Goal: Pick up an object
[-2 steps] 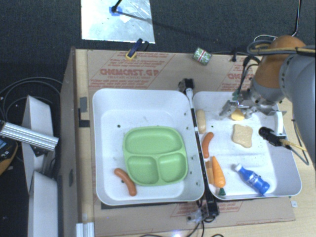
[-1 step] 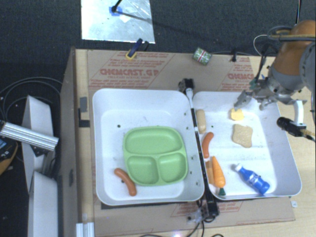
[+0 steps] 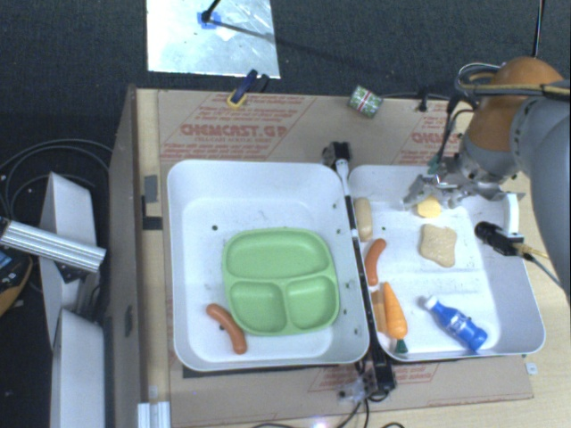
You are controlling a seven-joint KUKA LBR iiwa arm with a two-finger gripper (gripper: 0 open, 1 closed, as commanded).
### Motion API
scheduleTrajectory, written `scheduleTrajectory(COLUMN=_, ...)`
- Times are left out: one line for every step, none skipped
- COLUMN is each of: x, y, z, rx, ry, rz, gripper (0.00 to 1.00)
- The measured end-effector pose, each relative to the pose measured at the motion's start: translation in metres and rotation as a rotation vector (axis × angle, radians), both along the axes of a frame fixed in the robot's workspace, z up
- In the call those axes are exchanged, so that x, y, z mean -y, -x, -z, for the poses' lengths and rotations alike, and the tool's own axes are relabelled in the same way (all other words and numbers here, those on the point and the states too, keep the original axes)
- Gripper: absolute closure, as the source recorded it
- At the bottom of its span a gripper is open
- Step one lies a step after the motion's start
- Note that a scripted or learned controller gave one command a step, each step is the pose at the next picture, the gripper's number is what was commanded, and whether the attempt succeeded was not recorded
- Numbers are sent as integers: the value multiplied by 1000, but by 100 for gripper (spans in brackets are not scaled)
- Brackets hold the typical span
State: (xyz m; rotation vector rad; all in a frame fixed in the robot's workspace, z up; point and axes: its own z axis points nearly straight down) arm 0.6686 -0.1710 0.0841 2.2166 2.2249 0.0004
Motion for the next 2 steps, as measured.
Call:
scheduleTrajectory(x=1, y=-2, z=-12, rx=5, ry=3, rz=-3, gripper=100)
scheduleTrajectory(x=-50, y=24, z=-85, rx=4, ry=-1, rz=-1, gripper=100)
